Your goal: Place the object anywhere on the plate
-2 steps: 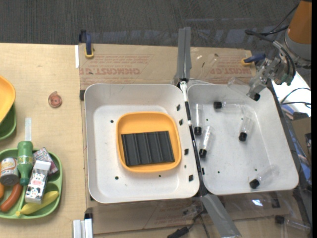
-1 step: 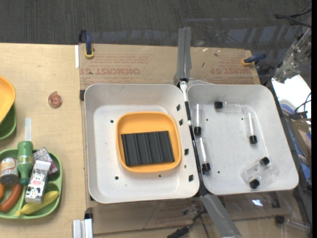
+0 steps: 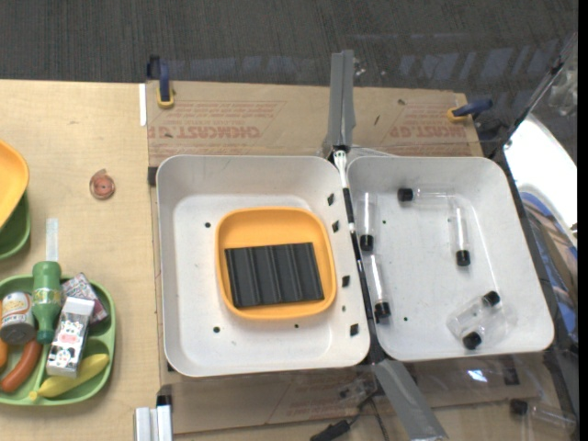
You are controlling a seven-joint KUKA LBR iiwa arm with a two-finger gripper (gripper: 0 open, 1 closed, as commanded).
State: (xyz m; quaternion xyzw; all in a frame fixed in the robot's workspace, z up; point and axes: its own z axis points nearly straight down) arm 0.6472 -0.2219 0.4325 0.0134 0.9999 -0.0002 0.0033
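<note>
The left bin point(image 3: 184, 246) was found to hold an orange-yellow plate point(image 3: 234, 232), set near the middle of the bin floor. A dark grey ribbed block point(image 3: 276, 276) was observed lying flat on the plate, within its rim on every side and slightly towards the nearer edge. No part of the block was seen to overhang the plate.

The right bin point(image 3: 514, 246) was noted to contain several clear tubes with black caps. Two tubes point(image 3: 367, 265) were recorded end to end along the bin's left wall. One tube point(image 3: 421, 194) lay near the far wall, and another point(image 3: 457, 232) lay towards the middle, its cap pointing to the near side. Two more tubes point(image 3: 476, 318) were seen close together in the near right corner; whether they touched could not be told.

The two bins were found touching along their inner edges, resting on a cardboard sheet point(image 3: 248, 122). The sheet was held at its far edge by a clamp on the left point(image 3: 163, 88) and a clamp on the right point(image 3: 469, 110). A grey metal bar point(image 3: 342, 99) was noted standing behind the joint between the bins.

On the wooden bench point(image 3: 73, 118) to the left, a green tray point(image 3: 96, 370) of toy food was recorded, with a green bottle point(image 3: 46, 297) among its contents. A yellow bowl point(image 3: 11, 182) was seen at the left edge, and a small pink round item point(image 3: 103, 185) lay apart on the wood.

The state of the gripper could not be told.
</note>
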